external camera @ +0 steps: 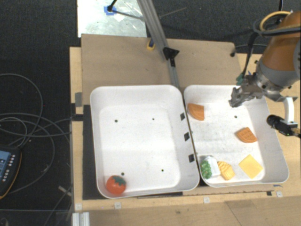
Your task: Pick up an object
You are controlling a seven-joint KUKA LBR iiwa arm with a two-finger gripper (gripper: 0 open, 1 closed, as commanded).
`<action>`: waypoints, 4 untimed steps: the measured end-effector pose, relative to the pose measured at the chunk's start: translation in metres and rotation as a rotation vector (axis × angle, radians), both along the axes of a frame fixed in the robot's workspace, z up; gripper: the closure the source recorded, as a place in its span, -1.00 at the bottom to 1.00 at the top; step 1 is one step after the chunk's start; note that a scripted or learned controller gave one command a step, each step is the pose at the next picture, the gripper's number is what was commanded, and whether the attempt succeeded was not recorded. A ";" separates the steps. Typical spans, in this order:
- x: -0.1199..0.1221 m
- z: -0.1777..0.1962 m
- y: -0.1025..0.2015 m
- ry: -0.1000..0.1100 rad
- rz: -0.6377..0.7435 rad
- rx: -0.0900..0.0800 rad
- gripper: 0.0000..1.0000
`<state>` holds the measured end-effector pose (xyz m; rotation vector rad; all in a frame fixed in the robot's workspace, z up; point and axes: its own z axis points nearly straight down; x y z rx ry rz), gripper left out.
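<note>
My gripper [236,100] hangs over the back right of the right bin [221,94], with nothing visible between its tips. Below it in that bin lie an orange wedge [196,111] near the left wall, an orange ridged piece [246,135] to the right, a yellow cheese slab [250,166], a yellow corn piece [225,170] and a green-and-white item [208,167] along the front. A red tomato [115,184] sits in the front left corner of the left bin [136,94].
A metal pole [155,22] slants across the board behind the bins. Cables and a handheld controller [8,164] lie on the dark floor to the left. A black fitting [278,122] juts from the arm over the right bin's right rim.
</note>
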<state>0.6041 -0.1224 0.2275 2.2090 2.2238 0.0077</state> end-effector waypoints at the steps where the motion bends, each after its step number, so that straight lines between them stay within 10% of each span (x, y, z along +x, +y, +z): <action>1: 0.001 0.027 0.000 0.004 -0.001 0.001 1.00; 4: -0.045 0.008 0.138 0.010 0.004 0.004 1.00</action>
